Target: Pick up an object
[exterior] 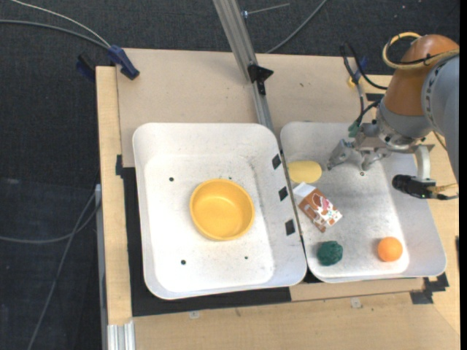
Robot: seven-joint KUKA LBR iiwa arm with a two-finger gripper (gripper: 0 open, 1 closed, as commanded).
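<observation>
My gripper (349, 163) hangs over the far part of the right bin (365, 268), open, with nothing between its fingers. A pale yellow oval object (304, 171) lies just left of it, near the bin's left wall. Closer to the front lie a small brown and white box (319, 210), a dark green ball (330, 252) and an orange ball (390, 249). In the left bin (160, 268) a yellow bowl (222, 208) stands upright near the middle.
A grey metal pole (241, 46) slants down from the top to the gap between the bins. A black fitting (412, 186) on a cable sticks out at the right bin's right side, below the arm (416, 86).
</observation>
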